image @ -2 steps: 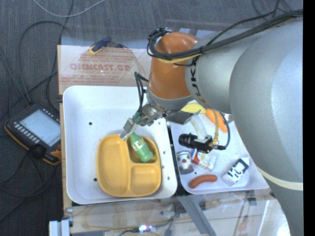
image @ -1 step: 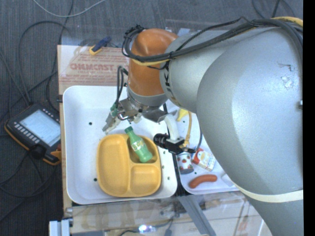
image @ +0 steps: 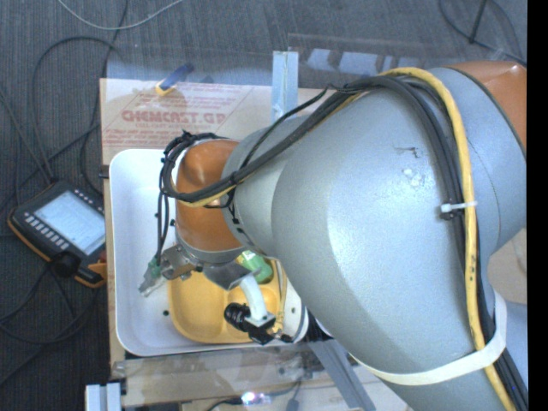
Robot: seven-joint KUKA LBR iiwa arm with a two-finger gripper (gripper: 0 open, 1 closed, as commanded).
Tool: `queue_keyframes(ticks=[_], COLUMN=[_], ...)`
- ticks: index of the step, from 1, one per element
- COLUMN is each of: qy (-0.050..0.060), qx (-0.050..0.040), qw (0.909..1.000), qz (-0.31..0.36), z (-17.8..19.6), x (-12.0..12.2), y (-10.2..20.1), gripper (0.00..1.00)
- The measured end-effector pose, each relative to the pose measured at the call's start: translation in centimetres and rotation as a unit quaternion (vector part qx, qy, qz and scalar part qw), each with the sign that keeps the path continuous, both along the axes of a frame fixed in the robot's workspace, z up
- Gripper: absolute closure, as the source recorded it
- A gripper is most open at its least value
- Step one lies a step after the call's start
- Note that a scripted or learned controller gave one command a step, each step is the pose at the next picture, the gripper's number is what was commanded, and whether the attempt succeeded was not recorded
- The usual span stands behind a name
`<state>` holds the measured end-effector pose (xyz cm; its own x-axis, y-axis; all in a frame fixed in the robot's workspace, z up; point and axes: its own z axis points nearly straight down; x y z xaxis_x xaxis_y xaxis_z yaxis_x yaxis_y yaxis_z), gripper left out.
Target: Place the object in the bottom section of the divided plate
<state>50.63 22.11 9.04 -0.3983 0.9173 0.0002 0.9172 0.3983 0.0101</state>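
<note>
A yellow divided plate (image: 195, 313) lies at the near end of the left white bin (image: 128, 229). The arm covers most of the plate, so its sections are hard to make out. A small green object (image: 259, 269) shows at the plate's far right edge, right against the wrist. My gripper (image: 224, 282) points down over the plate, under the orange band and grey wrist. Whether the green object is held is hidden from me.
The big grey arm covers the right bin and most of the view. Behind the left bin lies a cardboard sheet (image: 171, 114) with red print. A teach pendant (image: 60, 225) and cables rest on the floor at the left. Bare bin floor shows along the left side.
</note>
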Motion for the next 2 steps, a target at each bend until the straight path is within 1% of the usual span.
queue_keyframes(ticks=[1, 2], qy=[-0.002, 0.001], qx=[0.0016, 0.0113], qw=[1.0000, 0.9996], qz=[-0.001, 0.024], z=[1.1, 0.5], x=[0.2, 6.2], y=[0.0, -1.6], gripper=[1.00, 1.00])
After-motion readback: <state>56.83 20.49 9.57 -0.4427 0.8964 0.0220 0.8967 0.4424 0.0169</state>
